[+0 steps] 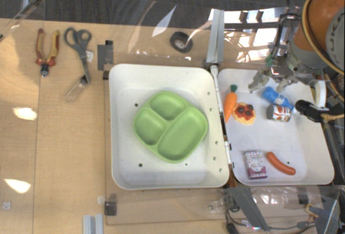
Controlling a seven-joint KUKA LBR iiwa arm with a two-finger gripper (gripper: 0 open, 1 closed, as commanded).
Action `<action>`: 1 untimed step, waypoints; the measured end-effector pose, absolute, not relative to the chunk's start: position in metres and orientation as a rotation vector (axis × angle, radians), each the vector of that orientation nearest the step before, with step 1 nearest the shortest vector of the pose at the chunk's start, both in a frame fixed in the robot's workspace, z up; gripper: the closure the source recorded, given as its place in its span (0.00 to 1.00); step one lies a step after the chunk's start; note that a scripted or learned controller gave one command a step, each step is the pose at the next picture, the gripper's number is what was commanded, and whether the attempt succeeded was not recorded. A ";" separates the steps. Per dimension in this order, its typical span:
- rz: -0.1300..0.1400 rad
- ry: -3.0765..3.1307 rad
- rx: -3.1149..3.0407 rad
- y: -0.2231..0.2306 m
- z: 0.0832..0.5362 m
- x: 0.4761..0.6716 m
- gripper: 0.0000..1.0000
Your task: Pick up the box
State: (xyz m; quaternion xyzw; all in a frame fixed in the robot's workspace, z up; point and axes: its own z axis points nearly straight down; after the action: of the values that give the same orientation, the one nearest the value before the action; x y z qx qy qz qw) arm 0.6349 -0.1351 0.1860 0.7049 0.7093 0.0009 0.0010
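Box (255, 165) well apart from claw (268, 82)

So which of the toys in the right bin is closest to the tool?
The blue packet. It lies right by the tool, at the bin's far side. The carrot, sausage and purple box lie farther off.

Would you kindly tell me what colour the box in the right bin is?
The box is purple with a pale printed front, seen in the camera view.
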 end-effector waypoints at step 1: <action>0.004 2.286 2.150 -0.142 0.131 0.568 0.00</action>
State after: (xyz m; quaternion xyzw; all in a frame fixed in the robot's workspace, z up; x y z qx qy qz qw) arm 0.5682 -0.1415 0.1306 0.6851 0.7285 0.0013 0.0016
